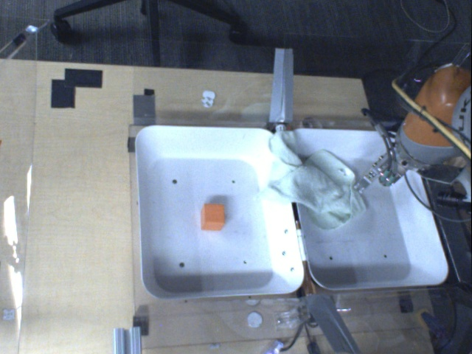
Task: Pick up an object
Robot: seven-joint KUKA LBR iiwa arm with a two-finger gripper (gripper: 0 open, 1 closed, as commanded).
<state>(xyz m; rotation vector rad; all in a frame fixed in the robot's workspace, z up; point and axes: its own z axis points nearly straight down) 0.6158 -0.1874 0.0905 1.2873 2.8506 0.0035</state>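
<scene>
End effector (366, 179), cloth (317, 186) touching, leftward

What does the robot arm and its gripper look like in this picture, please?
The arm is grey, with a rounded orange band above the wrist. Its gripper is small, dark and metallic, with thin parts. Thin cables run beside the wrist; finer marks are too small to tell.

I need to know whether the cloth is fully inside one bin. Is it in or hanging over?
Hanging over. The pale green cloth lies crumpled across the divider, mostly in the right bin, one corner over the left bin.
</scene>
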